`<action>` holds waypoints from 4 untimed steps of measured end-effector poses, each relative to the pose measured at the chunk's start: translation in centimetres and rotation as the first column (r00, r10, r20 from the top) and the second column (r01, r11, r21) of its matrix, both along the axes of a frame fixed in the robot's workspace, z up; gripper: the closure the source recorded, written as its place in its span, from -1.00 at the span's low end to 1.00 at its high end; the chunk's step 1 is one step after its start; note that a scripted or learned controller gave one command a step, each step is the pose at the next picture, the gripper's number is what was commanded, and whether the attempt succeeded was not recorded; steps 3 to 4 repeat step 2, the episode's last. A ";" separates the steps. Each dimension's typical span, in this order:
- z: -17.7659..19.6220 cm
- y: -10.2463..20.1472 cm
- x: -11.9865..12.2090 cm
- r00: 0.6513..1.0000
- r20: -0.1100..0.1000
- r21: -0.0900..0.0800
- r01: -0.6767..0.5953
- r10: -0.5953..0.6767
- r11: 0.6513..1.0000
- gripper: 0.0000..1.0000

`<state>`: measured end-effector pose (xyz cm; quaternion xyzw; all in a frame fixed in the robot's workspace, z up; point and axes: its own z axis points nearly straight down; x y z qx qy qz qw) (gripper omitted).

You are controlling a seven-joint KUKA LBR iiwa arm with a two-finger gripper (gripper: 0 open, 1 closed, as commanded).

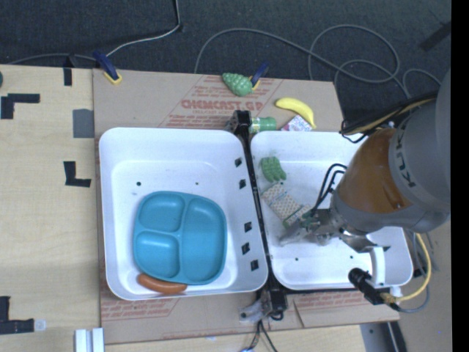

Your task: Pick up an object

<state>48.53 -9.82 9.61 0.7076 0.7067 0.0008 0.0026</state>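
Observation:
In the right bin [381,266] lie a small green toy [273,169] and, just below it, a pale patterned packet [283,202]. My gripper [294,230] is low inside this bin, right under the packet's lower end and close to the bin floor. The grey arm with its orange band [374,178] reaches in from the right and hides much of the bin's right half. The left bin [117,152] holds a blue divided plate [179,236] and an orange sausage-shaped toy [162,284] at the plate's lower edge.
Behind the bins, on the cardboard, lie a green toy [238,83], a yellow banana [296,109] and a small green and pink item [277,125]. A black divider [253,196] runs between the bins. Cables trail over the dark floor at the back.

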 end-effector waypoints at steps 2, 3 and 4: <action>0.0 -0.7 8.0 1.000 0.000 -0.001 -0.002 0.002 1.000 1.00; 0.0 -0.7 8.0 1.000 0.000 -0.001 -0.002 0.002 1.000 1.00; 0.0 -0.7 8.0 1.000 0.000 -0.001 -0.002 0.002 1.000 1.00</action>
